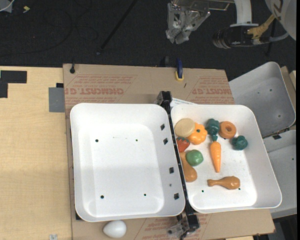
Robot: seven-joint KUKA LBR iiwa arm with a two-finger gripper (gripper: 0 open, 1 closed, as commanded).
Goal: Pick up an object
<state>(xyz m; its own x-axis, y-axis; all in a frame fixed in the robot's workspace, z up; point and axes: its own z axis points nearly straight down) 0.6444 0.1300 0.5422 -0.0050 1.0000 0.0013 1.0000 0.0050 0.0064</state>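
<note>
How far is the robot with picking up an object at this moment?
Nothing looks done yet. The gripper hangs high above the bench, far from the bins. The carrot, the drumstick and the other toy foods lie in the right bin. Descending, grasping and lifting all remain.

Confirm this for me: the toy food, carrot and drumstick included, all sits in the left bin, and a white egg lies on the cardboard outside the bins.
Wrong on the bin. The camera view shows the carrot, the drumstick and the other toy food in the right bin, not the left bin. The white egg does lie on the cardboard outside the bins.
</note>
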